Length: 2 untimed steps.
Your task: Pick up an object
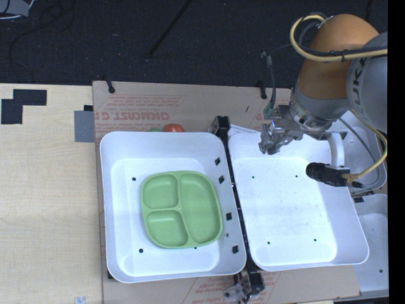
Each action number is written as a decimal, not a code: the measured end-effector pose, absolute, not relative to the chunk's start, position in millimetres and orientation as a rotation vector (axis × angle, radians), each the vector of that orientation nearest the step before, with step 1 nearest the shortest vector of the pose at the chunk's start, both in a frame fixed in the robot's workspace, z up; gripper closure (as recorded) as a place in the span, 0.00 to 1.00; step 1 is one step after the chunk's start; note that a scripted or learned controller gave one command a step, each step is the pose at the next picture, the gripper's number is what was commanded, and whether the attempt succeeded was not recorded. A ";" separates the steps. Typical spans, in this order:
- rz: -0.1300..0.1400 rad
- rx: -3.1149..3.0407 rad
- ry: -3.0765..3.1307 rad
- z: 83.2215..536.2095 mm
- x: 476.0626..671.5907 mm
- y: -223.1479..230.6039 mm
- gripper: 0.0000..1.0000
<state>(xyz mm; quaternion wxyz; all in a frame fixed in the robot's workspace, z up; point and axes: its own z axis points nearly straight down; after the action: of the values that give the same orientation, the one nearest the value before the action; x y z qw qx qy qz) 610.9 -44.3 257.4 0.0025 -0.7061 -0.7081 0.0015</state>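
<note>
A light green divided plate [181,209] with three compartments lies flat in the middle of the left bin [120,170]. My gripper [272,145] hangs over the far edge of the right bin [297,246], well to the right of the plate and apart from it. Nothing shows between its fingers. A small orange-red object [173,128] peeks out just behind the far wall of the left bin.
A black divider strip [231,195] runs between the two bins. A black cylindrical part [326,173] juts over the right bin's right side, with cables beside it. Cardboard [158,106] lies under both bins.
</note>
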 end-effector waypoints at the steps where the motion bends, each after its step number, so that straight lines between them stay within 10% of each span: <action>1: 0.005 -2.214 -2.221 240.2 596.9 5.0 1.00; 2: 0.003 -2.213 -2.223 245.8 585.0 51.9 1.00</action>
<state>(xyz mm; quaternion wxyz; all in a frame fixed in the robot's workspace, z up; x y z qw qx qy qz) 585.0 51.9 245.8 0.0023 -0.7055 -0.7087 0.0009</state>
